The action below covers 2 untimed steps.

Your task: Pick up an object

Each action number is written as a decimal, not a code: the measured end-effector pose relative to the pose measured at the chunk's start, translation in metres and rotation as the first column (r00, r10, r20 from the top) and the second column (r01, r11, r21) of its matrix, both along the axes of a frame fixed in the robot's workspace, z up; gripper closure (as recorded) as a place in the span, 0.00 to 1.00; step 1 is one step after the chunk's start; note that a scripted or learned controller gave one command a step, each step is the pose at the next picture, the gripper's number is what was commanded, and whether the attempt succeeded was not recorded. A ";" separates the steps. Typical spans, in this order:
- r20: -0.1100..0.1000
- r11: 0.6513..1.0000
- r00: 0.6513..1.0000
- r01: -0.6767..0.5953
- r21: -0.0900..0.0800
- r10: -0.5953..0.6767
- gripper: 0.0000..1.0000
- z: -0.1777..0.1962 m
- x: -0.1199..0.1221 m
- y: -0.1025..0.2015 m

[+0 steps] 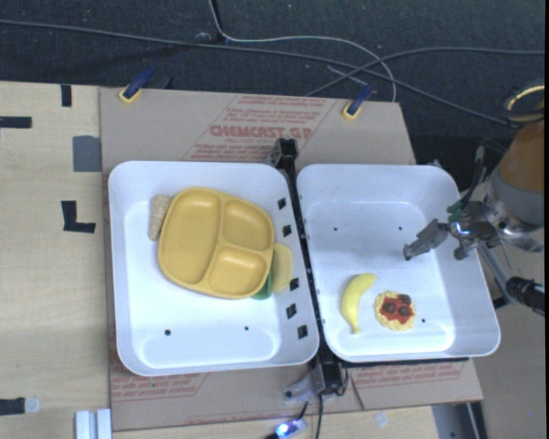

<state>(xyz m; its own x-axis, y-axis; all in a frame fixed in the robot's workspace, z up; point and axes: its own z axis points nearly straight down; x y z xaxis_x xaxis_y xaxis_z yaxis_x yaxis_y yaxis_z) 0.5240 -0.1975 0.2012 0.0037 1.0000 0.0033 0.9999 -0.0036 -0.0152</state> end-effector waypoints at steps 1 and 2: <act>0.013 1.000 1.000 -0.005 -0.003 0.005 0.00 0.008 0.003 0.001; 0.010 1.000 1.000 -0.004 -0.003 0.004 0.00 -0.048 0.006 -0.008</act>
<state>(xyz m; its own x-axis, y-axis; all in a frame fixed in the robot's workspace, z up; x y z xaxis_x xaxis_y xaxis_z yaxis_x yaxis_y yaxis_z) 0.5301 -0.2059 0.1533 -0.0004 1.0000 0.0002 1.0000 0.0004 -0.0054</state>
